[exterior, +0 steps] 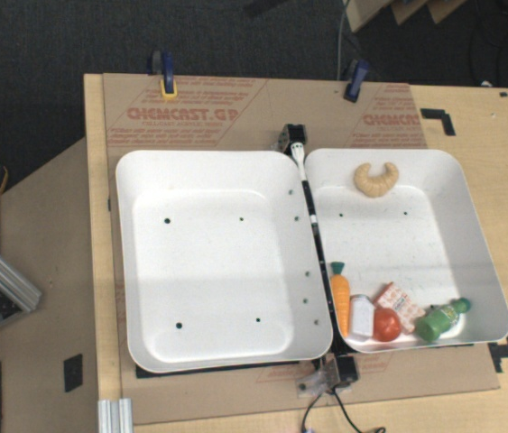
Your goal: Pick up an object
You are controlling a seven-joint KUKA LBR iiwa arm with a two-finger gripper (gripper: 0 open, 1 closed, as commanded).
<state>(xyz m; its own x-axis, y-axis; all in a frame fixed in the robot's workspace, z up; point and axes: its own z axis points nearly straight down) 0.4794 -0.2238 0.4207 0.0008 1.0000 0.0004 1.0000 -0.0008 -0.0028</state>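
Brown board covers the bench, and red printed letters run across its far part. Two blue clamps, one at about 11 o'clock and one at about 1 o'clock, hold its far edge. Dark carpet floor lies beyond the bench.

Two shallow white bins sit side by side on the board, touching along a black strip in the middle. Inside the left bin I see just small dark dots on its floor. The right bin holds all the objects. A pale croissant lies alone at 12 o'clock of this bin, well apart from the others. At 6 o'clock of the bin a group lies along the near wall: an orange carrot beside the middle strip, a small white block just beside it, a red tomato touching the block, a small printed packet behind the tomato, and a green bottle lying on its side at 5 o'clock.

Some metal rail stands at 9 o'clock of the view. Of the gripper I cannot tell the state.
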